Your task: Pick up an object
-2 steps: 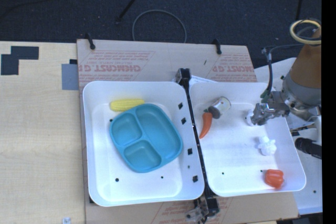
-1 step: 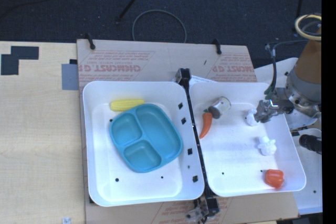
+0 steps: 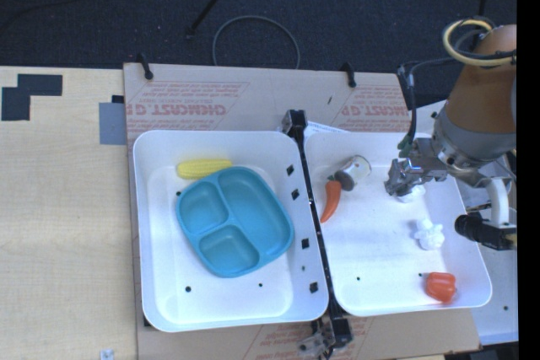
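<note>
— Nearest us, lower right of the frame, sits the orange-red plastic pepper [image 3: 440,286]. Are we holding anything?

— We cannot tell; our metal gripper [image 3: 407,179] hovers upper right. Next, we descend squarely over one object.

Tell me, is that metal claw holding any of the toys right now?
It cannot be told. The gripper sits low over the right bin, apart from the carrot, and nothing shows between its fingers.

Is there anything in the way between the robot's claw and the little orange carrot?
Nothing visible blocks it. The gripper hangs over the right bin, and the carrot lies to its left on bare white floor. A small clear cup lies touching the carrot's top end, close beside the path.
</note>
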`<state>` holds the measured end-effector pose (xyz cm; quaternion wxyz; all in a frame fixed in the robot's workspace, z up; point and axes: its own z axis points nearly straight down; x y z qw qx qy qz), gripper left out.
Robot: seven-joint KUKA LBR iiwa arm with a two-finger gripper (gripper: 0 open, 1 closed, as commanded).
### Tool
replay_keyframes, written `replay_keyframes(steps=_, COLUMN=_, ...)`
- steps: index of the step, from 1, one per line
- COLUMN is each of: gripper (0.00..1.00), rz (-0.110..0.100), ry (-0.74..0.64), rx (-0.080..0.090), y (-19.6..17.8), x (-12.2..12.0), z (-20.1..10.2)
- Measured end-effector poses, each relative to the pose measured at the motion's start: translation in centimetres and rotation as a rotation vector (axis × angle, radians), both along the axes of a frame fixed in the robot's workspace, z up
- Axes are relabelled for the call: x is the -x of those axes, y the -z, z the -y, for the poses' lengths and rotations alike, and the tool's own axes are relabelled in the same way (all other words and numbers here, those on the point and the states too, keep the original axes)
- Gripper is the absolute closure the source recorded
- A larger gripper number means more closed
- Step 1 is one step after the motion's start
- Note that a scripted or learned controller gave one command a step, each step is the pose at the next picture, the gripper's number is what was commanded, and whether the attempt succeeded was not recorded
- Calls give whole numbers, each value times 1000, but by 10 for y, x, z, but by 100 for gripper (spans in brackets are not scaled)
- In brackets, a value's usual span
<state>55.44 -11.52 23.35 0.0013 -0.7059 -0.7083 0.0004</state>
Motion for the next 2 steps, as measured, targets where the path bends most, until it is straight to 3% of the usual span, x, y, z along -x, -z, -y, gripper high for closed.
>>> replay_keyframes(steps=2, gripper=100, rz=-2, ry=-1, rx=-1, y=21, x=12, z=-104)
